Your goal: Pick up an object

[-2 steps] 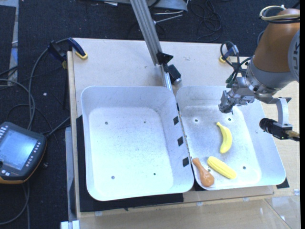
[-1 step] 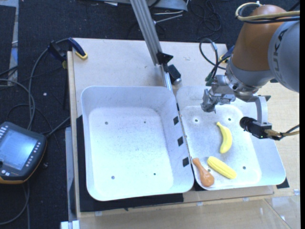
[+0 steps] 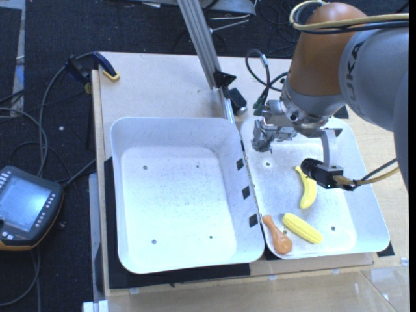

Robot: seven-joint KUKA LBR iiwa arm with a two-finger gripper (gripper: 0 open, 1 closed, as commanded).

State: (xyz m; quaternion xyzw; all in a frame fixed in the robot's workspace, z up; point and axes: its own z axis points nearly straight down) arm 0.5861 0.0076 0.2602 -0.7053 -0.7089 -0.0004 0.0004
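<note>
Banana (image 3: 307,192) is lying just below your gripper (image 3: 262,140), whose jaws I cannot tell apart or together, and you're risking a miss by descending beside it onto bare bin floor.

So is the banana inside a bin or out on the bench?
Inside. The banana lies flat on the floor of the right bin, within its rim, near the corn and carrot.
</note>
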